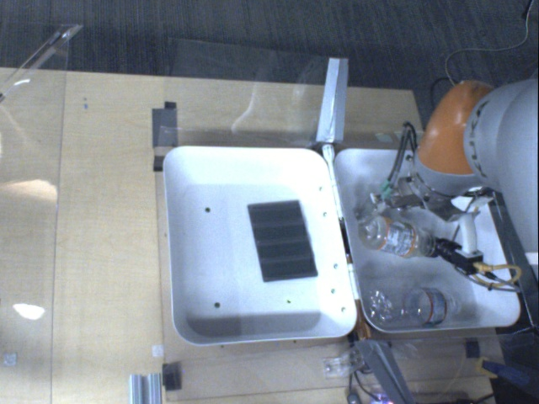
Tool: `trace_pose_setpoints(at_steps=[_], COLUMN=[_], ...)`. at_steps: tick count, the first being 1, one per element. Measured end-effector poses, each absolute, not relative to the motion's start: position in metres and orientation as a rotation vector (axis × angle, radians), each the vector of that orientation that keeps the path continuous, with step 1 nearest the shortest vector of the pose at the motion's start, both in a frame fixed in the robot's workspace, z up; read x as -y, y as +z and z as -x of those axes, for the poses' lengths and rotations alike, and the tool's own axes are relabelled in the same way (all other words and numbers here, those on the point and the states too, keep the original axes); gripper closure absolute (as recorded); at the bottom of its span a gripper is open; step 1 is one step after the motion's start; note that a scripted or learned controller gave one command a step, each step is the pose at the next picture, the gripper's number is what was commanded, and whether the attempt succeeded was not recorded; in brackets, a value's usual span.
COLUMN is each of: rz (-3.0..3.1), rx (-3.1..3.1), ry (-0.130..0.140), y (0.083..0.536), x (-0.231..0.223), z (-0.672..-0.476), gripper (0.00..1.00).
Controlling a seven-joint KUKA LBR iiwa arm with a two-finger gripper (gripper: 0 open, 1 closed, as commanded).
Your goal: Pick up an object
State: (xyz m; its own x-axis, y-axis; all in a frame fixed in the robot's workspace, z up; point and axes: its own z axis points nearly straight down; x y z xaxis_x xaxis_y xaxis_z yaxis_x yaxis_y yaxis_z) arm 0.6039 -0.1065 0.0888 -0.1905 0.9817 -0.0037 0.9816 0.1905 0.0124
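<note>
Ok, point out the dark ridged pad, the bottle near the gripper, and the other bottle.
dark ridged pad [282, 240], camera view, its middle
upper bottle [394, 237], camera view, its clear body
lower bottle [421, 304], camera view, its body

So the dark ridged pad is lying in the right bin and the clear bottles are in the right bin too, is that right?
Not quite. The camera view shows the dark ridged pad lying in the left bin, not the right. The clear bottles are indeed in the right bin.

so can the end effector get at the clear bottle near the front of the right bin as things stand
Probably yes. The clear bottle lies on its side in the right bin with nothing over it, and the end effector hangs above the same bin, over a second bottle further back.
</note>
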Motion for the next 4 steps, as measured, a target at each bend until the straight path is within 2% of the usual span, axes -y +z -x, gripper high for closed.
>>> trace_pose_setpoints(at_steps=[1, 2, 3, 4], rz=[-1.976, -1.945, -1.537, -1.537], rx=[-2.421, -2.457, -2.732, -2.732], ry=[0.018, 0.007, 0.006, 0.006], y=[0.102, 0.265, 0.234, 0.235], x=[0.105, 0.091, 0.054, 0.053], z=[-0.607, -0.670, -0.668, -0.668], gripper=[1.00, 1.00, 1.00, 0.00])
